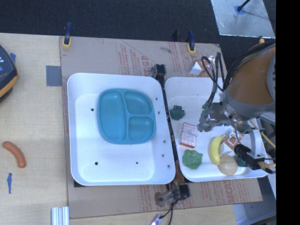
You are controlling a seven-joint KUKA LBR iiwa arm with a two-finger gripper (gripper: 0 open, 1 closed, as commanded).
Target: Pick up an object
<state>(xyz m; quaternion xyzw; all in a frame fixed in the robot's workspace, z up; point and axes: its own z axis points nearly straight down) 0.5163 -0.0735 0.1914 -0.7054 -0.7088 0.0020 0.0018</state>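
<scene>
Gripper (209, 121) hangs low over my right bin (192, 90); whether it grips anything I cannot tell. Just beside it lies a banana (214, 149), touching a pale round object (228, 164). Nearby I see a red-and-white packet (188, 135), print unreadable, green broccoli (192, 158) and a dark green piece (176, 112). A blue divided plate (126, 116) sits in the left bin (84, 168).
</scene>
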